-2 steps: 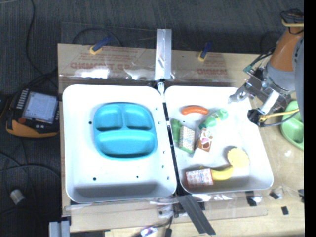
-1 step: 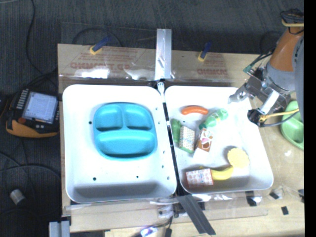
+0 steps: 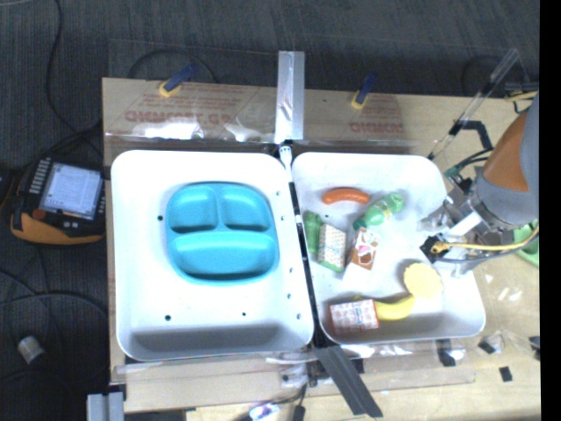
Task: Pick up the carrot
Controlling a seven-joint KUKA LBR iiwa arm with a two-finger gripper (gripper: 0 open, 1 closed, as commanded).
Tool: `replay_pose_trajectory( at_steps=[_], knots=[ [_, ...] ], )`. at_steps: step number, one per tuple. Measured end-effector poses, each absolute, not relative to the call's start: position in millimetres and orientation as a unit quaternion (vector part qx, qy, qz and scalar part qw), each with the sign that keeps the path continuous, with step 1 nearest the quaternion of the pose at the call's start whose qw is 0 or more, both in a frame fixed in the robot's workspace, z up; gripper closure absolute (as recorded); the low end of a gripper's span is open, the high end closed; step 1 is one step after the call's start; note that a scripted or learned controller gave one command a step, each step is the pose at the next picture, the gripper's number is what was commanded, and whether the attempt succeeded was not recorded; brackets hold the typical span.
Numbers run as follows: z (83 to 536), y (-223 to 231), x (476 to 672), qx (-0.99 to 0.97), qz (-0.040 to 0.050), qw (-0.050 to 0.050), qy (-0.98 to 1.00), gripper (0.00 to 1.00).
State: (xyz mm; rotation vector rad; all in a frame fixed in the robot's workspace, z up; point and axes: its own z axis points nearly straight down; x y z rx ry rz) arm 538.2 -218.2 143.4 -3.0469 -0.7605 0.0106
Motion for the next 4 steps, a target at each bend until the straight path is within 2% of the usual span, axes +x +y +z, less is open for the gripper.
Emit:
replay_pose_trajectory(
  at_steps=[1, 2, 3, 4],
  knots=[
    [181.7, -202.5, 522.6, -0.982, 0.0024, 0.001, -0.19, 0.0],
    [200.9, -193.5, 538.7, -0.972, 0.003, 0.001, -0.235, 0.0],
    [98.9, -207.0, 547.9, -0.929, -0.0027, 0.009, -0.371, 0.0],
    [105.7, -209.4, 545.9, -0.929, 0.0006, 0.007, -0.371, 1.0]
  ],
)
